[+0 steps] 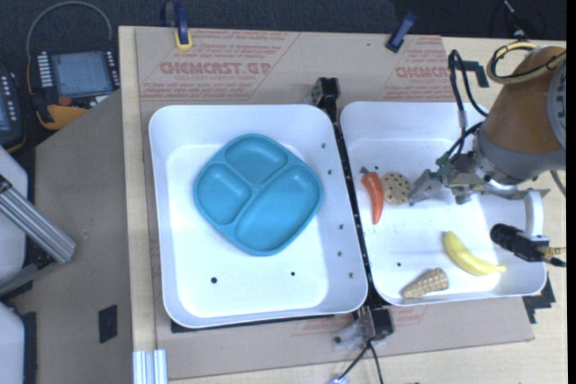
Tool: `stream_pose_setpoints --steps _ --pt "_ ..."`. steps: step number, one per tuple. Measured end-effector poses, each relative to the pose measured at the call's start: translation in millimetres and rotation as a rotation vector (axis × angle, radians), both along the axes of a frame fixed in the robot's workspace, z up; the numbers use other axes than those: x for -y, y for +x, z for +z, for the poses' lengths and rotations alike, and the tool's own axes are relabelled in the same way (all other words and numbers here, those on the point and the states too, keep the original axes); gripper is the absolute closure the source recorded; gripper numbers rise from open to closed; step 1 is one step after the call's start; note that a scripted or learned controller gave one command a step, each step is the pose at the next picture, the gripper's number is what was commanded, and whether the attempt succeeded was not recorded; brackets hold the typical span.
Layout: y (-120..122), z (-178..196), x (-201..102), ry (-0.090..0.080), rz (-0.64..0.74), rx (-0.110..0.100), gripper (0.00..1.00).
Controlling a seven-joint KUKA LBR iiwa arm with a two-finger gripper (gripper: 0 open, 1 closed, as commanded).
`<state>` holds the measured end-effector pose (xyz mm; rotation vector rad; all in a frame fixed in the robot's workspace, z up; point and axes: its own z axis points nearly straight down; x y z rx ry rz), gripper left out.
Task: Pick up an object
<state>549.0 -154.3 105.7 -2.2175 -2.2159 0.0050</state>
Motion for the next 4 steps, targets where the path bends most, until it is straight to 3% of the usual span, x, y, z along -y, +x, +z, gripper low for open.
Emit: stream_pose_setpoints --steps 1,4 --pt "2.0 13.8 0.6 -0.003 0.0 0.008 1.0" --pt "17.7 161.3 -7.2 -0.005 0.002 0.015 1.0"
